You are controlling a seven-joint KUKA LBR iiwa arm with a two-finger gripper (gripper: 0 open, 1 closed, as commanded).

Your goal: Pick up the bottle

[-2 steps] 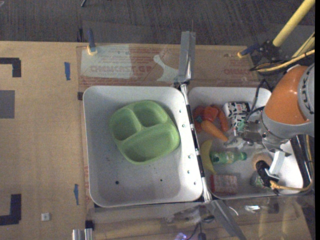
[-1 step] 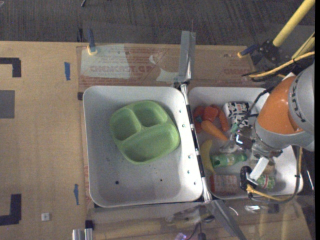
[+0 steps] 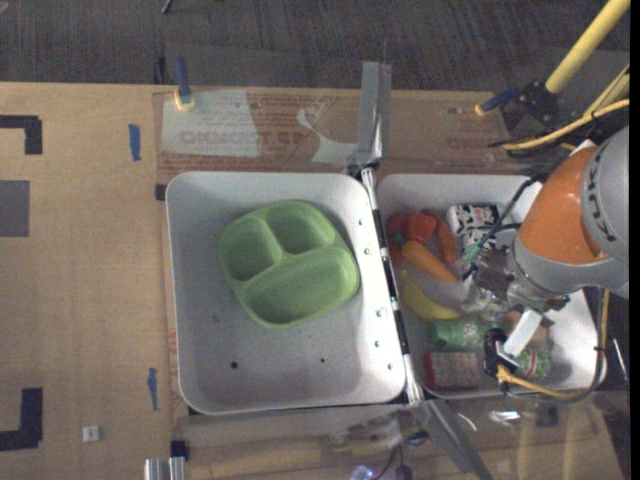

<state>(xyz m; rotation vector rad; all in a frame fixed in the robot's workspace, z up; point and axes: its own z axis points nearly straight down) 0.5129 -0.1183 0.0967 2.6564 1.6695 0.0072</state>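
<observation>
A green, three-compartment moulded plastic plate (image 3: 289, 262) is seen in the left shallow white bin (image 3: 200, 358), its surface smooth and glossy. To the right of that plate, past the divider, the right white bin (image 3: 575, 353) is crowded with an orange carrot-shaped toy (image 3: 428, 260), a curved yellow banana-like piece (image 3: 428, 303) and a small black-and-white carton (image 3: 472, 216). The green-labelled plastic bottle (image 3: 462, 332) is seen lying on its side, right of the plate. The metal gripper (image 3: 480, 286) is poised just above the bottle; its state cannot be told.
</observation>
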